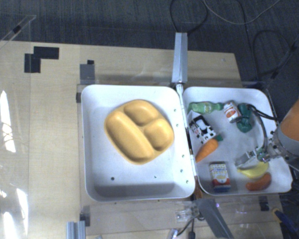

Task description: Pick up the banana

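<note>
Arm [294,133] cut off at right; banana [254,170] partly hidden beneath it

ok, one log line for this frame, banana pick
target: banana, right bin near front-right corner | claw at banana's upper-left edge | grasp: unconfirmed | neighbours: red item, small can

Bright, even light from overhead; the white bins [139,188] glare a little, nearly washed out; pale reflections streak the tabletop [40,148] at left (some clear sheet there, seemingly); shadows are soft and short; the whole picture is slightly blurred, small detail smeared.
</note>
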Robot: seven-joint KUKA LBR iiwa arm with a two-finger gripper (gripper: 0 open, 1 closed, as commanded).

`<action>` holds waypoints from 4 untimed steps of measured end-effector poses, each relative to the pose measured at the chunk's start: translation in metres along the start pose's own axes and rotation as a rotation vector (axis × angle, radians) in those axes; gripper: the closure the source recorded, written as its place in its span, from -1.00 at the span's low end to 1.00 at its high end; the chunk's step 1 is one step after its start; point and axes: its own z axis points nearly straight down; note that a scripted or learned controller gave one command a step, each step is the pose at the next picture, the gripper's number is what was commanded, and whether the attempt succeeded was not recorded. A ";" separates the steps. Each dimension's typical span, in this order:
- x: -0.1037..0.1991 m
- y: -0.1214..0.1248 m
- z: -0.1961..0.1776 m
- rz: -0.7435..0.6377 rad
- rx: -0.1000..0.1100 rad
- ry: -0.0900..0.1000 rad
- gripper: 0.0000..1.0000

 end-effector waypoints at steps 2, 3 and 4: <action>-0.001 0.001 -0.001 -0.335 -0.004 -0.005 -1.00; 0.001 -0.001 -0.020 0.227 0.005 -0.001 -1.00; -0.001 0.000 0.000 0.015 0.000 -0.003 -1.00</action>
